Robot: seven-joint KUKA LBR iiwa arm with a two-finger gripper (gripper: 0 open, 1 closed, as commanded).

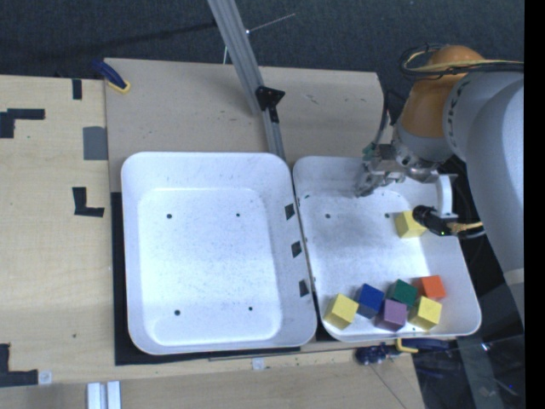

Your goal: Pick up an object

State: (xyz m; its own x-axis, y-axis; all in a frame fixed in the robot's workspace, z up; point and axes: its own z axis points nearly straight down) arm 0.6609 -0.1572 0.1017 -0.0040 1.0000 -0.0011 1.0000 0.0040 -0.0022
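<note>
My gripper (370, 183) hangs over the back edge of the right bin (358, 254), near its far middle, with nothing seen between its fingers. A lone yellow block (408, 225) lies to the gripper's right and nearer the camera, by the bin's right wall. Along the bin's front edge sits a cluster: a yellow block (342, 310), a blue block (370, 299), a purple block (394, 313), a green block (403, 293), an orange block (433, 287) and another yellow block (428, 312).
The left bin (209, 254) lies beside the right one. A slanted metal bar (243, 45) runs down to the gap between the bins. The grey arm (485, 143) fills the right side, over the bin's right wall.
</note>
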